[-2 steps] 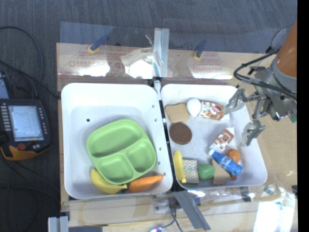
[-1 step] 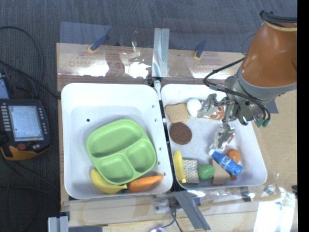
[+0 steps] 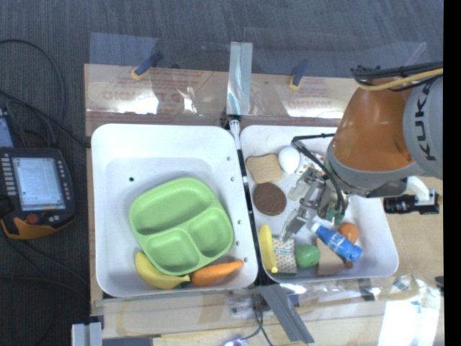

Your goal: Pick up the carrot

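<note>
Carrot (image 3: 217, 272) lies in the other bin from the tool (image 3: 301, 211), well apart from it, down at the near edge of the left bin (image 3: 115, 150). It rests on the bin floor, touching the lower rim of a green divided plate (image 3: 181, 224), with a banana (image 3: 158, 274) just beside its blunt end.

Over the right bin (image 3: 374, 265) the grey arm with its orange band (image 3: 374, 139) reaches in, and the tool hangs low among the clutter there. Whether its fingers are spread or closed, I cannot tell; nothing is visibly held between them. Close by the tool sit a brown round disc (image 3: 269, 198), a tan bread slice (image 3: 263, 167) and a white egg (image 3: 289, 160). A blue bottle (image 3: 338, 243), a green block (image 3: 307, 256) and a small orange ball (image 3: 348, 231) lie just past it, and a second yellow banana (image 3: 266, 247) runs along the bin's dividing wall.
</note>
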